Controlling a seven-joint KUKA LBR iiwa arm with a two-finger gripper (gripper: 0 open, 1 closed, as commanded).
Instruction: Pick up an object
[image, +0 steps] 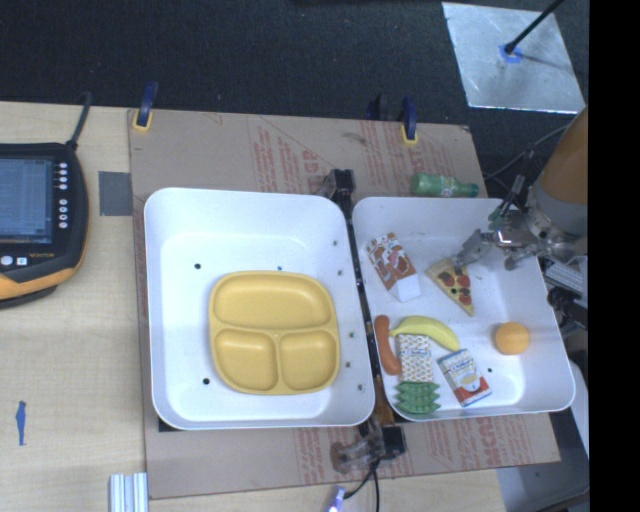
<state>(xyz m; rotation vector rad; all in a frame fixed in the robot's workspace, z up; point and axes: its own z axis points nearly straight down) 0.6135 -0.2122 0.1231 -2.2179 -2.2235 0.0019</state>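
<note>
Triangular pizza-slice toy (452, 284) lies flat in the right shallow white bin (530, 395), near its middle. Just above it hovers the grey two-finger gripper (478, 246), fingers spread apart with nothing between them. Lower in the same bin sit a round orange fruit (512, 338) and a curved yellow banana (425, 329). The left white bin (180, 230) holds a yellow three-compartment plastic tray (273, 331).
</note>
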